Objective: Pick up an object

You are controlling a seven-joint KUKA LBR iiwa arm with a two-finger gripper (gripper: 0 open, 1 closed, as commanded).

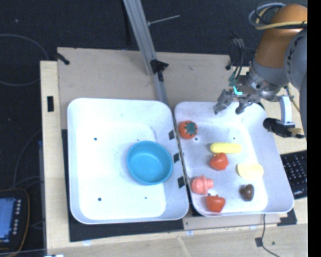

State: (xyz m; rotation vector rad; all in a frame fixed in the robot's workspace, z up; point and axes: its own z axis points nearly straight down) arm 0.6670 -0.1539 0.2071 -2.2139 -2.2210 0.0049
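Observation:
My gripper [230, 107] hangs over the far edge of the right bin [203, 114], fingers spread apart and nothing between them. Below it in that bin lie a red tomato-like toy [188, 129] at the left wall, a yellow banana-shaped piece [225, 148], a red piece [219, 161], a pale yellow block [250, 169], a pink piece [201, 184], a red strawberry-like piece [214, 202] and a dark brown piece [246, 191]. The nearest toy, the yellow piece, is well clear of the fingers.
A blue bowl [148, 162] sits in the left bin [96, 122]. A grey metal post [142, 33] slants up from between the bins. A black keyboard [295, 170] lies at the right, a small screen [5, 218] at the lower left.

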